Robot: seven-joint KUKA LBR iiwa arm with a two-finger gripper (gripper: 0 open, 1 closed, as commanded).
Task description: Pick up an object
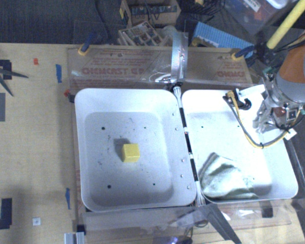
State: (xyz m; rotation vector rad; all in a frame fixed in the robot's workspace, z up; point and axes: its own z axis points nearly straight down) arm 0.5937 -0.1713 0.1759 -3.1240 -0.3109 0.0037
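Observation:
A small yellow block (131, 152) lies near the middle of the left white bin (91, 105). A crumpled grey-white cloth (224, 178) rests in the near part of the right bin (203, 105). My gripper (265, 122) hangs over the right bin's far right side, well away from both the block and the cloth. Nothing shows between its fingers. A yellow cable (246, 131) loops from the wrist across the bin.
A plastic-covered cardboard sheet (122, 67) lies behind the bins. Clutter of boxes and cables (147, 14) sits beyond the bench. The wooden bench top (25, 151) stretches to the left with tape marks and a black tool.

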